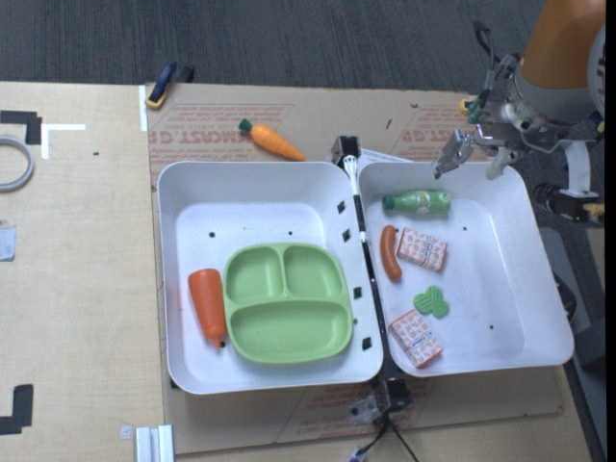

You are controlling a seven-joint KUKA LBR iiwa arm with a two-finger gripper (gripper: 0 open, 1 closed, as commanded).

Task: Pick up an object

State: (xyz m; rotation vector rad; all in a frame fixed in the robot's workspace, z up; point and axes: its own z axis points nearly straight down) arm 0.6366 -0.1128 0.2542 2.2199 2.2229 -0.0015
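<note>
My gripper (pixel 474 159) hangs over the back edge of the right bin (pixel 500 306), with its two fingers spread and nothing between them. Just left of and below it lies a green bottle (pixel 418 201) on its side. Further down sit a red sausage (pixel 391 252), a red-and-white patterned box (pixel 422 249), a small green leafy piece (pixel 432 302) and a second patterned box (pixel 416 339). In the left bin (pixel 192 200) rest a green divided plate (pixel 287 302) and an orange-red carrot-like piece (pixel 207 305).
An orange carrot (pixel 272 140) lies on the cardboard behind the left bin. A blue and yellow item (pixel 162 83) lies at the cardboard's back left corner. The arm's orange band (pixel 574 22) rises at the top right. A clip (pixel 346 149) joins the bins at the back.
</note>
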